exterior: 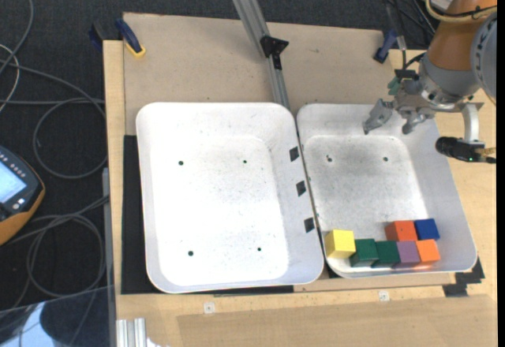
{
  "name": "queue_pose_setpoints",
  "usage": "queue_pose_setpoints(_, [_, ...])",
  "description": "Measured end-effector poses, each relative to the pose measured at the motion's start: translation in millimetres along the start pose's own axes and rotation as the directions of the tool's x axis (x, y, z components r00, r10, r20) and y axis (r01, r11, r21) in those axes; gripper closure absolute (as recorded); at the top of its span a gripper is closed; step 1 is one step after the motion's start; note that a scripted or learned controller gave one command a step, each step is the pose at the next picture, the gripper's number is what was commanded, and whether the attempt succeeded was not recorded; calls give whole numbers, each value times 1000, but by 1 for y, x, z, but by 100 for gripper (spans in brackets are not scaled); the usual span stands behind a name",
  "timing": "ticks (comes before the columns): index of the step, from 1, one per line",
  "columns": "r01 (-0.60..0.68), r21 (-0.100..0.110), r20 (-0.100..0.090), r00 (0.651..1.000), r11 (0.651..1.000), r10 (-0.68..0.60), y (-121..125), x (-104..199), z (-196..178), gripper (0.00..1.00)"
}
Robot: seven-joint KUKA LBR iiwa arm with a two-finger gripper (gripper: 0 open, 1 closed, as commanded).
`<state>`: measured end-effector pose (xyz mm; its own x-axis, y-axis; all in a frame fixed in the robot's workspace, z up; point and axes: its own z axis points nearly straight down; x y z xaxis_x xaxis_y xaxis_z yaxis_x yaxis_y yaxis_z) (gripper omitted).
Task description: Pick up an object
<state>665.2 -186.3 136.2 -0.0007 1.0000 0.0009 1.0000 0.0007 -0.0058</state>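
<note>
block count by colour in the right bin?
yellow block: 1
green blocks: 2
purple block: 1
orange blocks: 2
blue block: 1
Total: 7, all clustered at the near edge of the right bin.
</note>
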Motion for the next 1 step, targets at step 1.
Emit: queue_pose_setpoints(1, [1,-8,2,1000,1000,-1,2,0,-15,100])
